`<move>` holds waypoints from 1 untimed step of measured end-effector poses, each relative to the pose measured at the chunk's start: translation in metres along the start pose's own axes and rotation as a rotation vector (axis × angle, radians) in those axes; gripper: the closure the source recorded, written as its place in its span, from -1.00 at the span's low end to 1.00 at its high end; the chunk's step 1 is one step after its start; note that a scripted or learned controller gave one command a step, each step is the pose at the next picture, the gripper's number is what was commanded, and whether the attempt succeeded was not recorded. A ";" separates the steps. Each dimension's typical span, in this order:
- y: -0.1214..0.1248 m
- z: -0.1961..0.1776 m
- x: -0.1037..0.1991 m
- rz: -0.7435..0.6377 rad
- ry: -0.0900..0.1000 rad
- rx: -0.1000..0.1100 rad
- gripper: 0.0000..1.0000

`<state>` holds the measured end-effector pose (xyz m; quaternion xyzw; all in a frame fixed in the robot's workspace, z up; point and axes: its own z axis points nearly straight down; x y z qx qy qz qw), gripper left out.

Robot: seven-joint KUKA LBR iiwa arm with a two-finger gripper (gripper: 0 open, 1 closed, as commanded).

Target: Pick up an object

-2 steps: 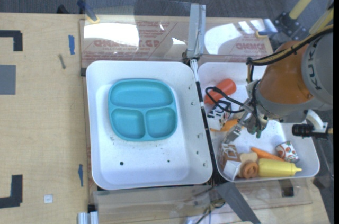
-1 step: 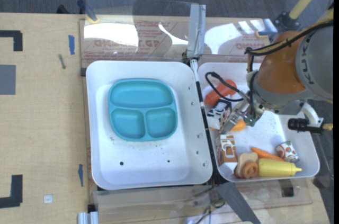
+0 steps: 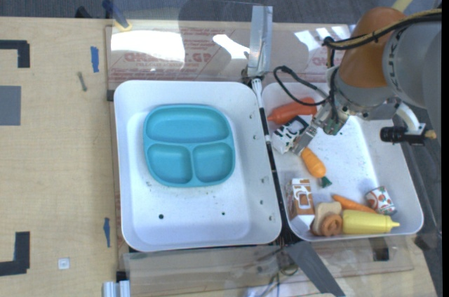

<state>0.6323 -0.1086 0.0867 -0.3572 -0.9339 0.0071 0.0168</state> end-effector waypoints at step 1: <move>-0.042 0.000 0.048 0.077 -0.033 -0.030 -1.00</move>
